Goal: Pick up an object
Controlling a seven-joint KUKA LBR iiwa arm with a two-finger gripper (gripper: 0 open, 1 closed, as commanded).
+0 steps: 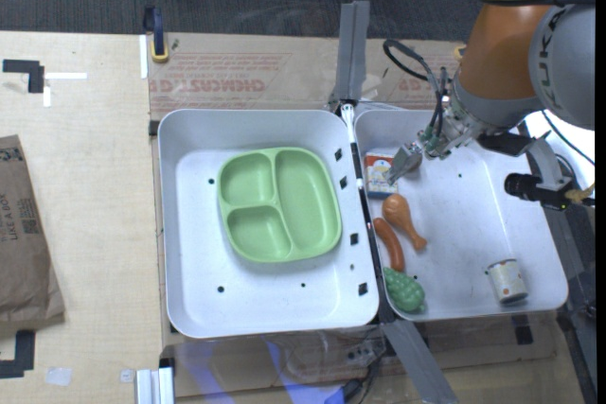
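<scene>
My gripper [407, 164] hangs low over the back left part of the right bin [473, 203], on the grey and orange arm [507, 33] that reaches in from the upper right. Its tip is right beside a small white, blue and orange box [379, 174] by the bin's left wall, and may be touching it. In front of the box lie a toy chicken drumstick [403, 219], a red-orange sausage [389, 244] and a green bumpy toy vegetable [404, 290]. A small can [507, 280] lies on its side at the front right.
The left bin [189, 203] holds a green divided plate [280, 202]. A grey divider bar [351, 52] runs between the bins at the back. A black fitting [535, 187] and cables sit at the right bin's right edge. A brown paper bag [24, 232] lies on the bench at left.
</scene>
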